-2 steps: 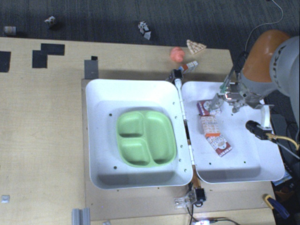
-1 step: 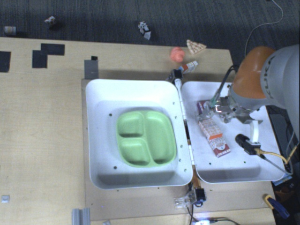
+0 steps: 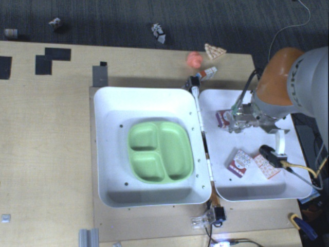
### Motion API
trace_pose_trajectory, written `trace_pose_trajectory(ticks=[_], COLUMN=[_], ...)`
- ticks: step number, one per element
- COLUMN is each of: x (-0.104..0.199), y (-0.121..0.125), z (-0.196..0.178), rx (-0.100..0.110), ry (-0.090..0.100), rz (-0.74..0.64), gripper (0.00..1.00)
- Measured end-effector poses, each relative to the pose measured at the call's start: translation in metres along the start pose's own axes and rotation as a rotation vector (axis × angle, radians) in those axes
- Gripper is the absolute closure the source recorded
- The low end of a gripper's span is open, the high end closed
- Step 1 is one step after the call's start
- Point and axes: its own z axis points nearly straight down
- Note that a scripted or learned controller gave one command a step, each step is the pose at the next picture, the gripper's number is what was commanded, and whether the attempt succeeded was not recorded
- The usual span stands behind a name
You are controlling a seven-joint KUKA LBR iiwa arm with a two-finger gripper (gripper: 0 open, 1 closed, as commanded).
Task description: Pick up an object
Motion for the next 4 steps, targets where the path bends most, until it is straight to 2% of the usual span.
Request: trace_pose_trajectory(ticks=[1,2,3,4], x=[0.0,-0.003,-0.002,0.071], y=[0.0,-0.1,-0.098,-0.111], z=[0.0,0.013,0.003,-0.085], rx=[0.0,0.016,0.012,0.02], ry=[0.0,-0.002,-0.002,0.001], rz=[0.0,0.002,0.0,-0.001], gripper=[0.0,0.0,1.0,1.0])
